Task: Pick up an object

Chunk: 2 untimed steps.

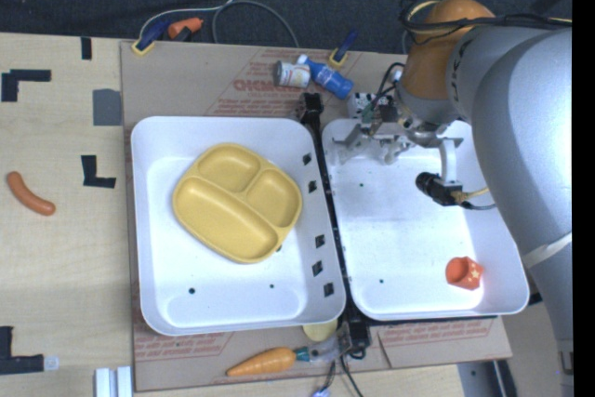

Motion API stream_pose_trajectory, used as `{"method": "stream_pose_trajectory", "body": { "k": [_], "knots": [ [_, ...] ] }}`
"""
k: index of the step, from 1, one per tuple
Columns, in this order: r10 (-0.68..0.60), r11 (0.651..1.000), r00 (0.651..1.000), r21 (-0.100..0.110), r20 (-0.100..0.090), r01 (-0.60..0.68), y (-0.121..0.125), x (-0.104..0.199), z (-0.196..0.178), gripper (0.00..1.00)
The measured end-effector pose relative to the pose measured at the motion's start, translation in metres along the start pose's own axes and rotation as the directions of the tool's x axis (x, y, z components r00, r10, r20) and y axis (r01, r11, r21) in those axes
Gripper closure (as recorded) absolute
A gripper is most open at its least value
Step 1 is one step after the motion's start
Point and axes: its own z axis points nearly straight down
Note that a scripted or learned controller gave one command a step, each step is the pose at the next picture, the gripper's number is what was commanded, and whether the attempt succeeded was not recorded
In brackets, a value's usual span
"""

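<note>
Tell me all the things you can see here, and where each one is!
white bins: 2, white, side by side on the bench
divided plate: 1, yellow, inside the left bin
small orange-red object: 1, orange-red, near corner of the right bin
carrot: 1, orange, on the cardboard below the left bin
sausage: 1, orange-red, on the wooden bench far left
bottle: 1, blue and white, lying on the cardboard above the bins
clamp: 1, yellow and orange, at the cardboard's top left corner
robot arm: 1, grey with orange band, over the right bin's far end
gripper: 1, metal, at the right bin's top edge
</note>
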Motion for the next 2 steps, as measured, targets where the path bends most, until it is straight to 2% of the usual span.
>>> {"method": "stream_pose_trajectory", "body": {
  "k": [2],
  "knots": [
    [0.003, 1.0, 1.0, 0.003, 0.0, -0.003, -0.0012, 0.0082, 0.007, 0.0]
  ]
}}
